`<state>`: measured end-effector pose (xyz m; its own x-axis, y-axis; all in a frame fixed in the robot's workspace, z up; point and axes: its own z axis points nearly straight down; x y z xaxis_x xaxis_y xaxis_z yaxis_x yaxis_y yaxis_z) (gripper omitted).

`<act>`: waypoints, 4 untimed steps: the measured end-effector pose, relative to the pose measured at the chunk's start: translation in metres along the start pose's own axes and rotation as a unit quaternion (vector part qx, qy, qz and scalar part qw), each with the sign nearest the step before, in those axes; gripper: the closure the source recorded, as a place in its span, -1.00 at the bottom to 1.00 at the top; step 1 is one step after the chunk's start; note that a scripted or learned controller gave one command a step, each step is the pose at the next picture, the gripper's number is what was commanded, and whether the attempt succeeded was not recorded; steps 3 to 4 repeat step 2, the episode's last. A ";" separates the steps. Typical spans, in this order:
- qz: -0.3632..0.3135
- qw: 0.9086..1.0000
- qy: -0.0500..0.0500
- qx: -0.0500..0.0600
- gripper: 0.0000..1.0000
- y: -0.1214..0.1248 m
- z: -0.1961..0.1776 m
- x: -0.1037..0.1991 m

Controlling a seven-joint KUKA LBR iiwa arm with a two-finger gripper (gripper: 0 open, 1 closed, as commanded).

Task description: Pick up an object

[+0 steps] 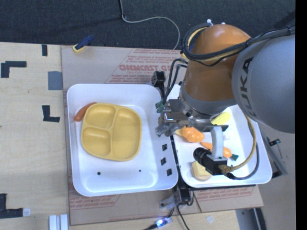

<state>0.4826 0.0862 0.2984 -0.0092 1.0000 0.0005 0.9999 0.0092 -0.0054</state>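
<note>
Gripper (pixel 165 122) hangs over the right bin's (pixel 254 176) left rim; open or closed, can't tell. A yellow plate (pixel 111 131) sits mid left bin (pixel 120 178). Just right of the gripper lies the orange toy (pixel 192 135): likely light, smooth, slippery, so pinch across its middle.

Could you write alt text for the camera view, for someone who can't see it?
A grey and orange robot arm reaches over the right white bin, which holds an orange piece and other small things. The left bin holds a yellow divided plate.
</note>
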 end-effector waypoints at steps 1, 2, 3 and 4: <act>0.000 1.000 0.001 -0.005 1.00 0.014 -0.064 0.051; 0.001 1.000 0.001 -0.004 1.00 0.002 -0.109 0.093; 0.001 1.000 0.001 -0.004 1.00 0.002 -0.109 0.093; 0.001 1.000 0.001 -0.004 1.00 0.002 -0.109 0.093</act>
